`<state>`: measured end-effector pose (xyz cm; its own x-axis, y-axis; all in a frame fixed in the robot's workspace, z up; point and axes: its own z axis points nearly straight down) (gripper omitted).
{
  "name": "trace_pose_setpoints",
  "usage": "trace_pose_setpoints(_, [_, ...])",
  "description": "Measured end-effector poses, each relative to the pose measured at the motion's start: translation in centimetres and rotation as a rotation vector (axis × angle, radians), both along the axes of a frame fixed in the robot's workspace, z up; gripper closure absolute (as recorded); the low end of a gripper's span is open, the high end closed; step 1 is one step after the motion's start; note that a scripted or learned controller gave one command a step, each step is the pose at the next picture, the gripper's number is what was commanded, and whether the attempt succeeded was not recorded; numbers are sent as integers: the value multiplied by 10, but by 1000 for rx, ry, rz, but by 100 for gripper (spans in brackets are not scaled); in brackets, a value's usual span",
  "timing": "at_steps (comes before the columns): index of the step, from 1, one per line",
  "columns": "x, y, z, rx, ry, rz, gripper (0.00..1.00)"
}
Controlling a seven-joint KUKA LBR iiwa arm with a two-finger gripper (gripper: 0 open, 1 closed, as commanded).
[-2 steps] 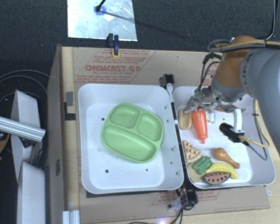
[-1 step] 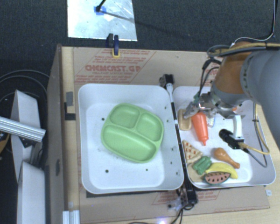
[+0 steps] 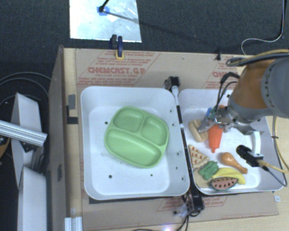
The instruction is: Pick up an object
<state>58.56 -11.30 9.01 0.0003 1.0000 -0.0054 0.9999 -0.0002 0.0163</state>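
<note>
Gripper [image 3: 213, 121] over right bin [image 3: 265, 184], jaw state unreadable, carrot [image 3: 215, 137] just below, long axis near-vertical in frame, tip toward the near rim

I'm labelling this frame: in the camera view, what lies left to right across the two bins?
Green divided plate → bread piece → carrot → chicken drumstick.

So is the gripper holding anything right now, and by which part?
Cannot be told: the gripper sits at the orange toy carrot's top end, but no grip shows.
</note>
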Motion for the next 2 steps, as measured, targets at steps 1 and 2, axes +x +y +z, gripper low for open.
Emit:
trace_pose_setpoints(1, [3, 1, 13, 2, -6, 1, 100])
trace_pose_setpoints(2, [1, 89, 100, 9, 7, 14, 100])
